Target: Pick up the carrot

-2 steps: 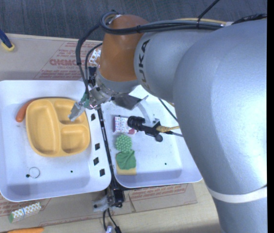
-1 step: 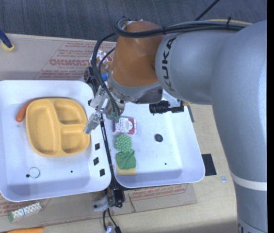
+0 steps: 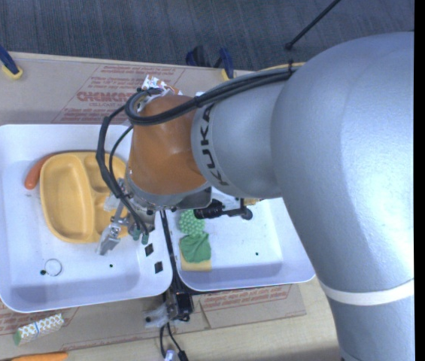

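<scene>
Camera view: white bins (image 3: 16,292) on cardboard-covered bench (image 3: 62,100), grey carpet (image 3: 122,10).

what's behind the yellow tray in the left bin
An orange carrot pokes out at the yellow tray's far-left edge, lying on the left bin floor. Just its end shows; the tray hides the rest of it.

Evenly bright, soft shadows — slightly blurred, low-resolution throughout.

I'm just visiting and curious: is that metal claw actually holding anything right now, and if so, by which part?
Nothing is visibly held. The gripper hangs over the left bin, beside the yellow tray. The carrot lies apart, at the tray's far left edge.
</scene>
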Motion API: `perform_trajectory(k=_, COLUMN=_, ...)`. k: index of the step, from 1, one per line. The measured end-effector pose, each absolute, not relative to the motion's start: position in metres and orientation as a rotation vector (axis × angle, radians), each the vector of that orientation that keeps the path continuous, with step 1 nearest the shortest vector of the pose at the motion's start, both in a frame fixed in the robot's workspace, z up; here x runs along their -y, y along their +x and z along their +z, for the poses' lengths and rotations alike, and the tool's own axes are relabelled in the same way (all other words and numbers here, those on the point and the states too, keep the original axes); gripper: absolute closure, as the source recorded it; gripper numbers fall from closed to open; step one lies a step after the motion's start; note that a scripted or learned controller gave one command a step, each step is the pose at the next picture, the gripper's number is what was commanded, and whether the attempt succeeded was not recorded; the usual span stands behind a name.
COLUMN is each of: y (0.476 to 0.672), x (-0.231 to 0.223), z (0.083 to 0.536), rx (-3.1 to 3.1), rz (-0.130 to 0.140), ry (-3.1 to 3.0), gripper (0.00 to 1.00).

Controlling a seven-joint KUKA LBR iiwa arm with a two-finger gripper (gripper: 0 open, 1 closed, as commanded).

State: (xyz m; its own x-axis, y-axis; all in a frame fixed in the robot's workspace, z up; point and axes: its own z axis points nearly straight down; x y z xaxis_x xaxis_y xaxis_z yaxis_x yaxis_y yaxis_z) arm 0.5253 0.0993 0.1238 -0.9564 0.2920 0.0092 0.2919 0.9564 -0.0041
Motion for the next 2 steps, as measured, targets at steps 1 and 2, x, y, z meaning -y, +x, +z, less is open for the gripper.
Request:
perform_trajectory(k=1, y=0.584, x=-0.060, z=0.188, rx=3.137, rz=0.002, ry=-0.067, gripper=0.00)
perform_trajectory(k=2, y=0.556, x=-0.115, z=0.101, rx=3.086, rz=-0.001, ry=0.541, gripper=0.00)
